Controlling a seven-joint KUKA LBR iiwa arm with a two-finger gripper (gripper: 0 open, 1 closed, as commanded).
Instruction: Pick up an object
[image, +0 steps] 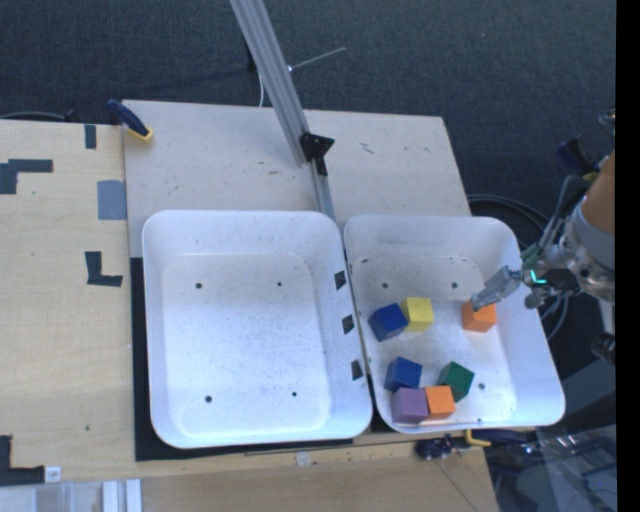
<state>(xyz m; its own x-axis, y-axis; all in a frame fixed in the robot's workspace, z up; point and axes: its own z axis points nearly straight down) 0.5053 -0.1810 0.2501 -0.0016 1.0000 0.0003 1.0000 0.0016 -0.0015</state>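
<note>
Seven small blocks lie in the right bin (520, 390): a blue block (388, 321) touching a yellow block (420, 312), an orange block (479, 317) near the right wall, and a lower cluster of another blue block (403, 373), a green block (457, 379), a purple block (409, 404) and a second orange block (440, 401). The hand (492, 292) reaches in from the right, its grey tip just above the first orange block and overlapping its top edge, but whether it is released or clenched I cannot tell, and the arm (600, 220) is cut off at the frame's edge. Beside it on the tabletop (220, 150) sits the left bin (160, 300).
</note>
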